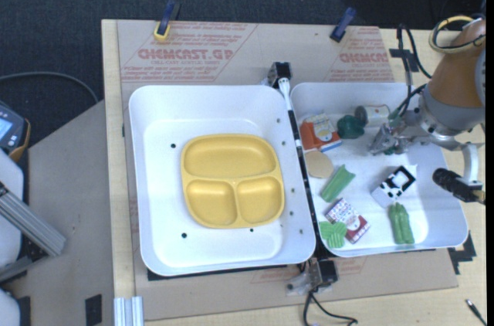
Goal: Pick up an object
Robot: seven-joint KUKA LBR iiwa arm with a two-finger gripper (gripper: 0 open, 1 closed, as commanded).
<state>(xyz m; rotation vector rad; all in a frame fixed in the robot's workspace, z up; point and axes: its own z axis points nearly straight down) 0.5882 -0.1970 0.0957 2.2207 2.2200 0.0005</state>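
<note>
The right bin [440,236] holds several small objects. Among them are an orange box [318,133], a dark green round piece [352,125], a white cylinder [376,113], a tan disc [319,164] and a green block [337,182]. Nearer the front lie a black-and-white cube [397,183], a green pickle-like piece [400,224] and a colourful packet [346,220]. My gripper [386,140] reaches in from the right, low over the bin's back half. It sits just right of the dark green piece and above the cube. Nothing shows held in it.
The left bin [154,185] carries a yellow divided plate [231,179]. A black clamp [279,74] sits at the back where the bins meet. The arm's orange band [457,77] and grey wrist [451,123] hang over the right bin's right side.
</note>
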